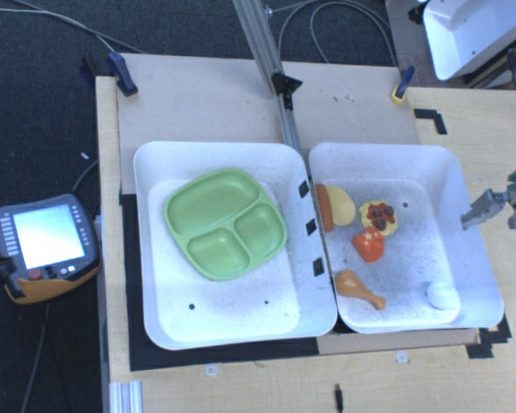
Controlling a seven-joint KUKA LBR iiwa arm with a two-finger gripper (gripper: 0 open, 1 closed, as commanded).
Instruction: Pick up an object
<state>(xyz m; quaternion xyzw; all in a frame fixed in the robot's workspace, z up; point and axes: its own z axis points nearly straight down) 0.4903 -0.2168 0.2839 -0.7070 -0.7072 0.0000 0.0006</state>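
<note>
The right bin (464, 188) holds several toy foods. A brown sausage (324, 206) lies against its left wall beside a yellow piece (341, 206). A yellow and red round piece (379, 216) sits near the middle, with a red pepper-like piece (370, 245) just below it. A tan drumstick (359, 288) lies at the lower left and a white egg (443, 296) at the lower right. My gripper (488, 206) is at the view's right edge, over the bin's right rim and apart from every object.
The left bin (155, 308) bears a green divided plate (226, 224). A slanted metal pole (262, 41) comes down to the gap between the bins. A teach pendant (43, 246) lies off the bench to the left.
</note>
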